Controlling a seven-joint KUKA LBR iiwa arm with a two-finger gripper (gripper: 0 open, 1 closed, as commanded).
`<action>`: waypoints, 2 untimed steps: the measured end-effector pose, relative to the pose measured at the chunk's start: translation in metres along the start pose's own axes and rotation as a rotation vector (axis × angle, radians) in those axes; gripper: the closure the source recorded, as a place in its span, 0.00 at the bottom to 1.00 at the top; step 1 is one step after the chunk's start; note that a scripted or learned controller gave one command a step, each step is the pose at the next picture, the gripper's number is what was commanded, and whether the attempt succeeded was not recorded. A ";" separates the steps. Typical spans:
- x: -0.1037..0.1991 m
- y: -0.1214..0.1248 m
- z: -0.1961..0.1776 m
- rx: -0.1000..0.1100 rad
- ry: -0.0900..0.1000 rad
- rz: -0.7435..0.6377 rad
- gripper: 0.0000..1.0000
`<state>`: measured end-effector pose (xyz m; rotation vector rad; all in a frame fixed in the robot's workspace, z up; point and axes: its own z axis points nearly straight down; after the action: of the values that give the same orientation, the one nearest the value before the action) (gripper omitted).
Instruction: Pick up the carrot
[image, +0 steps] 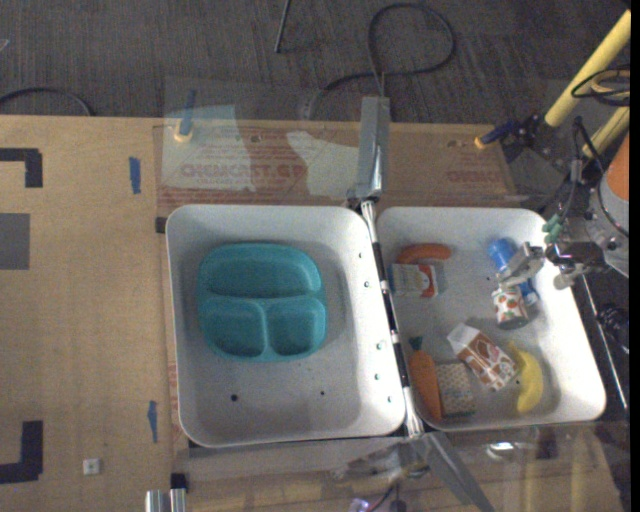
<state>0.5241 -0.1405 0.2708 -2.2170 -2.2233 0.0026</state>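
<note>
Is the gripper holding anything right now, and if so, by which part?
Cannot be told. The gripper hovers over the right bin near a small can; the carrot lies apart, at the bin's near left edge.

Orange carrot (426, 385) lying flat (right bin, front-left corner).

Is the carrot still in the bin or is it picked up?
Still in the bin. The carrot lies flat near the right bin's left wall; the gripper is apart from it, above the blue item.

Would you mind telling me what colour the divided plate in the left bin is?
The three-compartment divided plastic plate is teal, plain and unpatterned, seen best in the overhead camera view.
</note>
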 end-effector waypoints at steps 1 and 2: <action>0.029 -0.045 0.095 0.002 0.001 0.032 0.00; 0.037 -0.027 0.164 -0.001 0.000 -0.202 0.00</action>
<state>0.4962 -0.1035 0.1072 -1.9821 -2.4360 0.0007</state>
